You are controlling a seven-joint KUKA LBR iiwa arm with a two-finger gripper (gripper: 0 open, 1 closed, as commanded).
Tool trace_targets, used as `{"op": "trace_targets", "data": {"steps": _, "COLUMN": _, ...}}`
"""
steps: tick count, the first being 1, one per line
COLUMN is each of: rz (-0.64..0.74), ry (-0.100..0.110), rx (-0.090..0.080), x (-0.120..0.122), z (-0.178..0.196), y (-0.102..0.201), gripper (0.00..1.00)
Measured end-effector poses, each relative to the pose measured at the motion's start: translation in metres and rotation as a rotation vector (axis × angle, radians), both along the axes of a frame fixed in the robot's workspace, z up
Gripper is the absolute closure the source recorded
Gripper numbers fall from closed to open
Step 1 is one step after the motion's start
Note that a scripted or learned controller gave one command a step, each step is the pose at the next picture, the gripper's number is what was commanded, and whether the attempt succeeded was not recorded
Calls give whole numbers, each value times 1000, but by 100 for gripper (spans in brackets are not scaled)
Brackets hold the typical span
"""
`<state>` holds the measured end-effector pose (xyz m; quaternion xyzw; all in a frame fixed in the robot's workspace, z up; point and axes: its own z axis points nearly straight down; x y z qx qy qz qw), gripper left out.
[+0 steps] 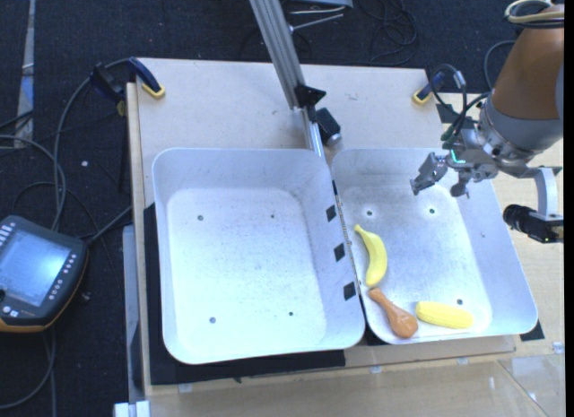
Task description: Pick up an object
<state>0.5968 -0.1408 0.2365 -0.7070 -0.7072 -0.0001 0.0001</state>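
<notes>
Yellow banana (373,256) is seen lying lengthwise, toward the near-left of the gripper (446,177), well apart; its fingers are spread apart, nothing clamped.

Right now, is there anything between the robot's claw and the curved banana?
No. In the camera view, the stretch from the gripper down to the curved banana is bare white floor of the right bin, apart from small dark dots.

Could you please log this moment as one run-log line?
gripper: open, nothing held, over right bin far end | banana, orange spoon, yellow piece: in right bin | left bin
</notes>
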Motion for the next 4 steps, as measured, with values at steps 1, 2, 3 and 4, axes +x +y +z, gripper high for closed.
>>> {"op": "trace_targets", "data": {"steps": 1, "rz": 0, "ry": 0, "rx": 0, "x": 0, "z": 0, "y": 0, "gripper": 0}}
{"op": "trace_targets", "data": {"steps": 2, "rz": 0, "ry": 3, "rx": 0, "x": 4, "z": -53, "y": -9, "gripper": 0}}
{"op": "trace_targets", "data": {"steps": 3, "rz": 0, "ry": 3, "rx": 0, "x": 5, "z": -95, "y": -6, "gripper": 0}}
{"op": "trace_targets", "data": {"steps": 4, "rz": 0, "ry": 3, "rx": 0, "x": 4, "z": -143, "y": -6, "gripper": 0}}
